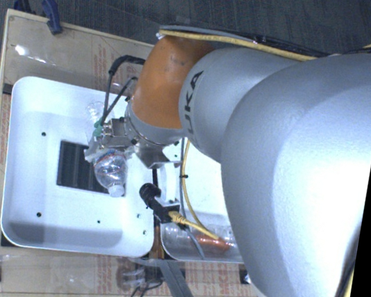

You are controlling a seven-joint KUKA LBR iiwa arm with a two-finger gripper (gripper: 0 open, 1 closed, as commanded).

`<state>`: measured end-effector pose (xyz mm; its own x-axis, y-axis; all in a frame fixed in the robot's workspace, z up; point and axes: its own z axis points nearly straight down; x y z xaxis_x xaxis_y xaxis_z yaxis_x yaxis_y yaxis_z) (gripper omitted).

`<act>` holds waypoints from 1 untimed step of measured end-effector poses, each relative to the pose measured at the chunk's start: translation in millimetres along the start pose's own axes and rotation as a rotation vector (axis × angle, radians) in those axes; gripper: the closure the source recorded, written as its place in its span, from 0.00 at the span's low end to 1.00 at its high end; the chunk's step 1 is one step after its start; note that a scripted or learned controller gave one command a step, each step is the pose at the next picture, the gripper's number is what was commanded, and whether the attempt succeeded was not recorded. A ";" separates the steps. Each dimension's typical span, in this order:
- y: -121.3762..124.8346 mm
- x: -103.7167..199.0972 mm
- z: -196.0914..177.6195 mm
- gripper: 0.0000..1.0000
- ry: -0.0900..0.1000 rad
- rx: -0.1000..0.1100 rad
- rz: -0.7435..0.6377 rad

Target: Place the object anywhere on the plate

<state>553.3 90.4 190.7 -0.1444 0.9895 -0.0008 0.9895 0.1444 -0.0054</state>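
One arm (260, 121) low over left bin (23, 152)

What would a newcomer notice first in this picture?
The huge grey arm fills the right side, with an orange band where it narrows toward its hand. That hand hangs over the left white bin, right by a clear, shiny plastic object and a dark rectangular plate on the bin floor. At the bottom, the second bin peeks out beneath the arm.
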 end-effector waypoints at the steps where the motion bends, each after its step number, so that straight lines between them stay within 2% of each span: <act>1: 10.1 -52.8 -26.8 1.00 0.000 -0.002 0.075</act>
<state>571.1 39.7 217.5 -0.0700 0.9975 -0.0011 0.9975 0.0700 -0.0032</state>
